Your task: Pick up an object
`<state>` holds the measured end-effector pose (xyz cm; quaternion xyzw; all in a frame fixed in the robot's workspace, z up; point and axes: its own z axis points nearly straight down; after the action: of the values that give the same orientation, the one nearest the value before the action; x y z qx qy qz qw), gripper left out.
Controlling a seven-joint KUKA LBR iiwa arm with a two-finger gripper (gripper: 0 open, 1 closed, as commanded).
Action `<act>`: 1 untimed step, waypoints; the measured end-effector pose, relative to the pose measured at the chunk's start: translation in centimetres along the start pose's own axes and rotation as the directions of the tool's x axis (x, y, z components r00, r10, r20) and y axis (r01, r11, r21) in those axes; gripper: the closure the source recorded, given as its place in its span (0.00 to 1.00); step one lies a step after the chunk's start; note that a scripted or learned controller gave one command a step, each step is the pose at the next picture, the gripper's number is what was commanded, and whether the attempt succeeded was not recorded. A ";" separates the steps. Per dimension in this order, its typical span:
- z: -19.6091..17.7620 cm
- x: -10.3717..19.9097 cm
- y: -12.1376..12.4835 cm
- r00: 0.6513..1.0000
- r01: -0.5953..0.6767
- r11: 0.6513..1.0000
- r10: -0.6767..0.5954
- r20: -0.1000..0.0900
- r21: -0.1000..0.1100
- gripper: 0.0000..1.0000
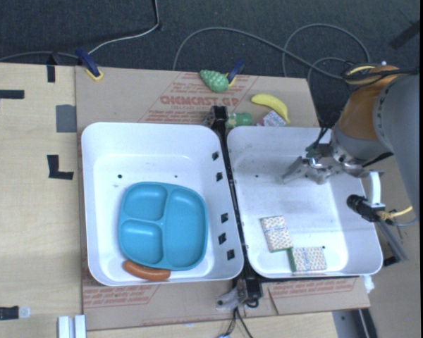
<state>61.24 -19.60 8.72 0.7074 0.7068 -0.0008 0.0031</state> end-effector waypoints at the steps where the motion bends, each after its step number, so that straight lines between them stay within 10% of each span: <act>1: -3.1 7.7 -6.6 1.000 0.003 1.000 -0.003 -0.006 0.004 0.00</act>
<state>54.66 -11.84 11.77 0.7064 0.7078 -0.0001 -0.0007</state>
